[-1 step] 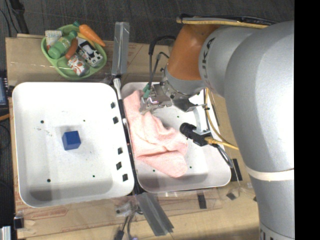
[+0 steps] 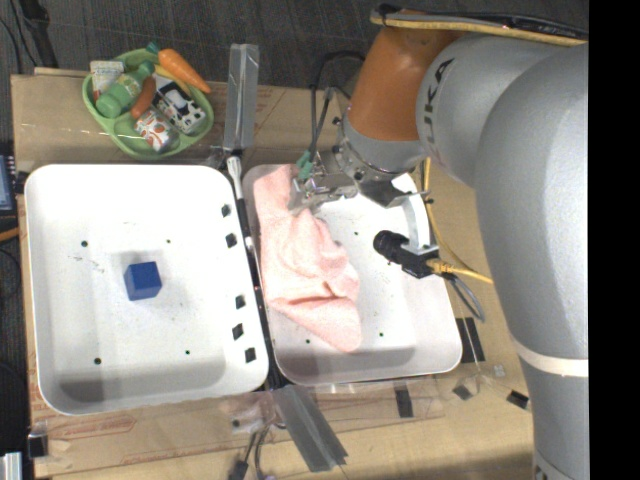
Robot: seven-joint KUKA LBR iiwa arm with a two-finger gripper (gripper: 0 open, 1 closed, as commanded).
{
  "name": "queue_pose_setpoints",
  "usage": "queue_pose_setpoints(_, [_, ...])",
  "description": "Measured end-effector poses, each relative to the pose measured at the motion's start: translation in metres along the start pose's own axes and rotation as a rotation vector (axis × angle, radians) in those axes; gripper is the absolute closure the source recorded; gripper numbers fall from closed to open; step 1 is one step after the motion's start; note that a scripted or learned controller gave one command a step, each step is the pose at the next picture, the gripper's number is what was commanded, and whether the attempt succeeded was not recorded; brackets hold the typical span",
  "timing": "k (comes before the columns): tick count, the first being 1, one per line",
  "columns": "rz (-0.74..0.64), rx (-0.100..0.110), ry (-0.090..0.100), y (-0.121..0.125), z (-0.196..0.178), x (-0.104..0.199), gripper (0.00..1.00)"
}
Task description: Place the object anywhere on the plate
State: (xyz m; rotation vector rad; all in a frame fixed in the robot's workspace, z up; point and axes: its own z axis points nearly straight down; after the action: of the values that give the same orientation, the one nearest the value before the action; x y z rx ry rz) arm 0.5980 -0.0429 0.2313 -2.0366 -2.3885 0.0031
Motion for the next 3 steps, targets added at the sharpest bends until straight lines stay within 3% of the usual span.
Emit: queue_pose_setpoints(3, [-1.218, 0.001, -0.001, -0.072, 0.003, 0.133, 1.00])
